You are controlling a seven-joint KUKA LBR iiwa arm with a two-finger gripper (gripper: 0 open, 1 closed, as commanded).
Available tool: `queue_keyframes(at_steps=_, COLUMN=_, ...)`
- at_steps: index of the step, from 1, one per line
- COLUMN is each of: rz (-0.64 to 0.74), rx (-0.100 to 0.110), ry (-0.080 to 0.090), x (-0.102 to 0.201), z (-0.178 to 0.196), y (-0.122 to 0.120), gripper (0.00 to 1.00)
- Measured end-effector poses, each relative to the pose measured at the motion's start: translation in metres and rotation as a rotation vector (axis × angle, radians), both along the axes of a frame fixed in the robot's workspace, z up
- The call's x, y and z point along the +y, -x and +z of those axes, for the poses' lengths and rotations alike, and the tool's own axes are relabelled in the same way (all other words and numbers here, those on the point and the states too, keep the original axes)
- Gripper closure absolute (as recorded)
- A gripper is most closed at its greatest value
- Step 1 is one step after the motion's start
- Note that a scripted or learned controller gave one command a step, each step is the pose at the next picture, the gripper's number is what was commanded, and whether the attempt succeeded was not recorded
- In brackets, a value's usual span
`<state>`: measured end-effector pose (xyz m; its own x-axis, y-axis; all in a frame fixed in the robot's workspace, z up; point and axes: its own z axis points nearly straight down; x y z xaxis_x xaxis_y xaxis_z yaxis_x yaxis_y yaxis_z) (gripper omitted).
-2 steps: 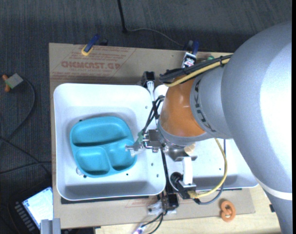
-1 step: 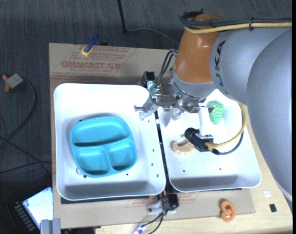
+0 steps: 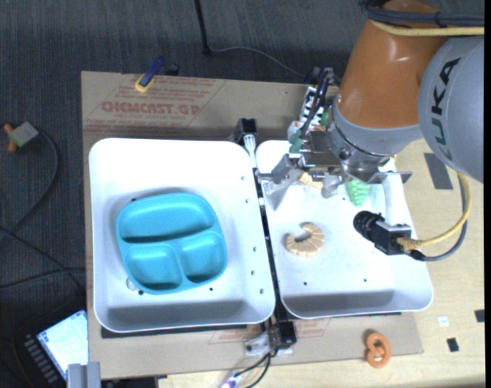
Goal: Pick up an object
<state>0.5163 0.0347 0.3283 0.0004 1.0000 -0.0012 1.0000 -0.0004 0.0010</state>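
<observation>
You can see the big arm [image 3: 407, 63] run off the top and right edges, so most of it is cut away. Its orange part covers the far end of the right bin [image 3: 350, 293]. A green thing [image 3: 359, 191] peeks out from under the arm near the bin's far right corner, and you cannot tell what it is. The gripper [image 3: 310, 178] is partly covered too. A small card [image 3: 65, 339] at the worktop's near left corner is too blurry to read.
</observation>
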Motion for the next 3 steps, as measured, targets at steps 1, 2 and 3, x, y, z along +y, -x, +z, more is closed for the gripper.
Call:
queue_keyframes(at_steps=1, rz=-0.002, rx=0.002, ry=0.001, x=-0.130, z=-0.060, y=0.015, gripper=0.00)
queue_keyframes(at_steps=2, rz=-0.001, rx=-0.006, ry=0.001, x=-0.152, z=-0.241, y=0.027, gripper=0.00)
queue_keyframes(at_steps=3, rz=-0.003, rx=-0.006, ry=0.003, x=-0.153, z=-0.231, y=0.027, gripper=1.00)
